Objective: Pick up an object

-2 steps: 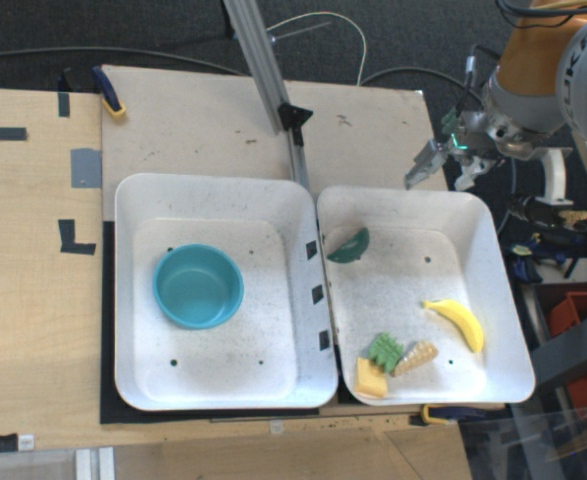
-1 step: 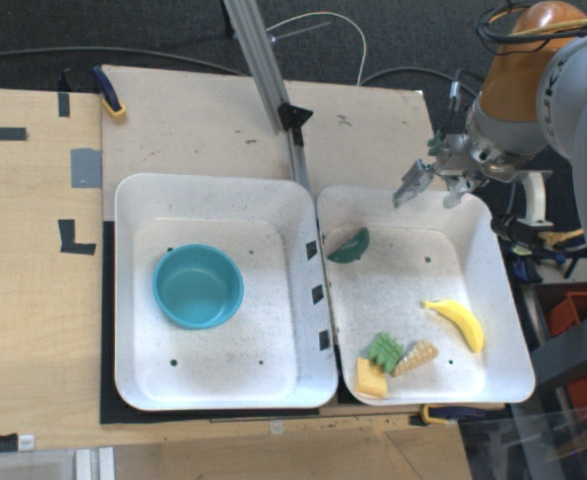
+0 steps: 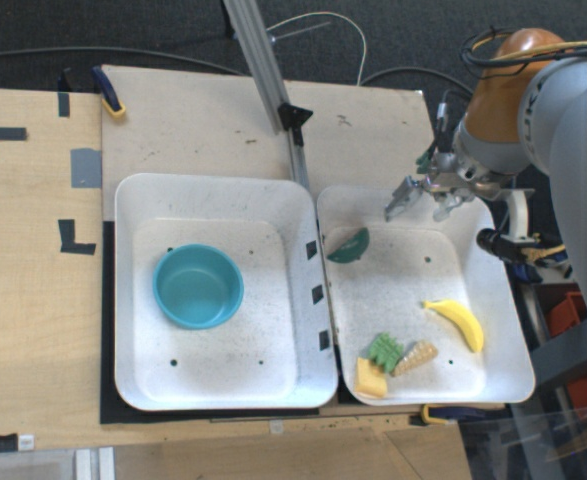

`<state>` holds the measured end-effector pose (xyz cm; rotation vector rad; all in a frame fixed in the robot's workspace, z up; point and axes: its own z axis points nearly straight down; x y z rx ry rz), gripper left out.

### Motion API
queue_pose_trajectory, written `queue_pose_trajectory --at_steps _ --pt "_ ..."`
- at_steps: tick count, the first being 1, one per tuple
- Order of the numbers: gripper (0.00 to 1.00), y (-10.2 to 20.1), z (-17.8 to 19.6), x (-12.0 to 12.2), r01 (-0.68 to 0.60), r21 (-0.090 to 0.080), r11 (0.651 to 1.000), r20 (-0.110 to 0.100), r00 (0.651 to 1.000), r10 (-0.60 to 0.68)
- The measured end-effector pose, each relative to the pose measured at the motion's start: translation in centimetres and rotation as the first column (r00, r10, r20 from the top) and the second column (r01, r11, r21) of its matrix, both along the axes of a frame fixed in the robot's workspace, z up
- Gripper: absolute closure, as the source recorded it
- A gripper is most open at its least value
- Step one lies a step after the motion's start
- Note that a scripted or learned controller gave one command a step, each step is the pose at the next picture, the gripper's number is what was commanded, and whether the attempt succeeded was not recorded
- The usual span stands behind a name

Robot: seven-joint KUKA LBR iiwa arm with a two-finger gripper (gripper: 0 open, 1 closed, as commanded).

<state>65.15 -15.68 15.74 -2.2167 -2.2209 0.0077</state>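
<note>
My gripper (image 3: 421,200) hangs over the far edge of the right bin (image 3: 493,278), open, its fingers spread with nothing between them. A dark green curved piece (image 3: 349,246) lies in that bin, to the gripper's lower left and apart from it. Nearer the front lie a yellow banana (image 3: 458,323), a small green toy (image 3: 383,350), a tan ridged cone (image 3: 416,356) and a yellow block (image 3: 371,380). The left bin (image 3: 133,228) holds a teal bowl (image 3: 198,286), standing upright.
A slanted grey metal pole (image 3: 263,58) comes down to the divide between the bins. Cables run across the dark floor behind the bench. A yellow clamp (image 3: 110,96) grips the board's far left corner. The arm's grey body (image 3: 563,118) fills the right side.
</note>
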Motion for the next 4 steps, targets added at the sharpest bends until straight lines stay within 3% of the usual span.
queue_pose_trajectory --at_steps 1,2,4 --pt "0.00 1.0 -6.0 0.0 0.000 0.001 1.000 -0.001 1.000 0.000" --pt "1.00 1.0 -4.6 0.1 -0.001 0.000 1.000 0.004 1.000 0.001" --pt "1.00 2.5 6.1 0.2 0.000 0.000 1.000 0.011 1.000 0.000"
